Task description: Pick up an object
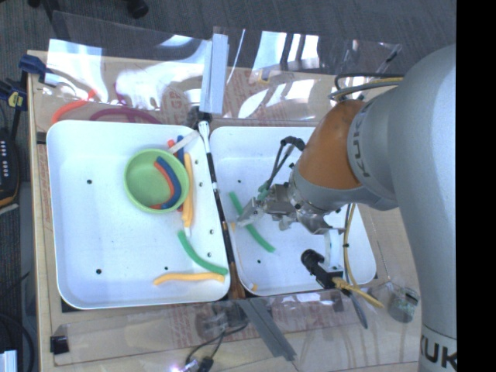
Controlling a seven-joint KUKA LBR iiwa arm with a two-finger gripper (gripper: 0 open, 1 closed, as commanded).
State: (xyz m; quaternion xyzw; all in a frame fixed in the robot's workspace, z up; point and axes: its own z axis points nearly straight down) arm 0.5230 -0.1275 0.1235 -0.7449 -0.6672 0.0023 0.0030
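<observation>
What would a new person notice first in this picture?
The big grey arm with its orange band reaches in from the right, its gripper low over the right bin near green strips. In the left bin, a green bowl holds coloured pieces.

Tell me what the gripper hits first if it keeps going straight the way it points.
Probably the floor of the right bin. The gripper points down and left over it, near a green stick. Depth is unclear from this slant, so the stick could come first.
</observation>
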